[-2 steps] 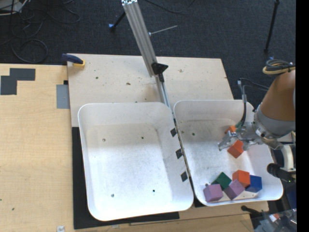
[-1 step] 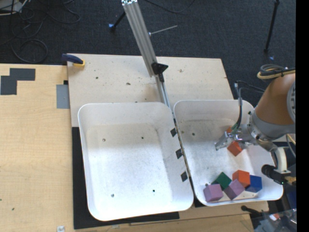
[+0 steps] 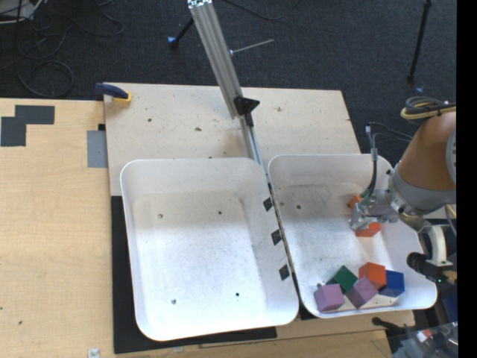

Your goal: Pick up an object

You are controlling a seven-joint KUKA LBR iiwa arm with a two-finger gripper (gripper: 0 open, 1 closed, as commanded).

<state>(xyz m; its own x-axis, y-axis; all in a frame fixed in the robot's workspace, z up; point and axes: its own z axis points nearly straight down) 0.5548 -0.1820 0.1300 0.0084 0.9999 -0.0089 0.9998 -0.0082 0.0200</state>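
Observation:
My gripper is low in the right bin, near its right wall, at the end of the grey arm with the orange band. An orange-red block shows directly under and around the gripper, partly hidden by it. Whether the block is gripped or just lying beneath is unclear. A cluster of blocks lies at the bin's front corner: a purple block, a green block, a second purple block, an orange-red block and a blue block.
The left bin adjoins the right one along a shared divider with black clips. A slanted aluminium pole rises from behind the bins. A small blue-and-yellow clamp sits at the bench's back left corner.

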